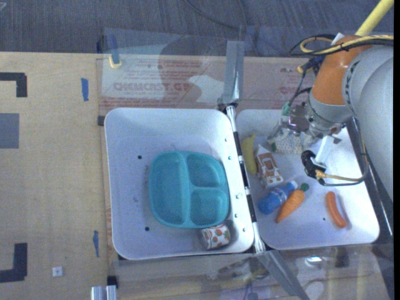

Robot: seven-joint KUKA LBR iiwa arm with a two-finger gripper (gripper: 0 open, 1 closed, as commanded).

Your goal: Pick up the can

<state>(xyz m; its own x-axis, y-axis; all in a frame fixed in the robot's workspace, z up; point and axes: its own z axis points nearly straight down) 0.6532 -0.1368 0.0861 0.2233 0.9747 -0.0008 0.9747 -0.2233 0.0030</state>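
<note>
The can (215,237) is small and white with orange and red print. It lies in the left bin (125,136) near the front right corner, just in front of a teal divided plate (187,188). My gripper (284,134) hangs over the back of the right bin (356,230), far from the can and across the divider between the bins. A pale speckled thing (288,144) sits right under the gripper; what it is cannot be made out. The grey arm with its orange band (330,83) comes in from the upper right.
The right bin holds a yellow banana (249,153), a small printed carton (269,169), a blue bottle (276,199), a carrot (290,205) and an orange sausage (336,209). A black cable (312,164) loops below the wrist. A metal divider (240,180) separates the bins.
</note>
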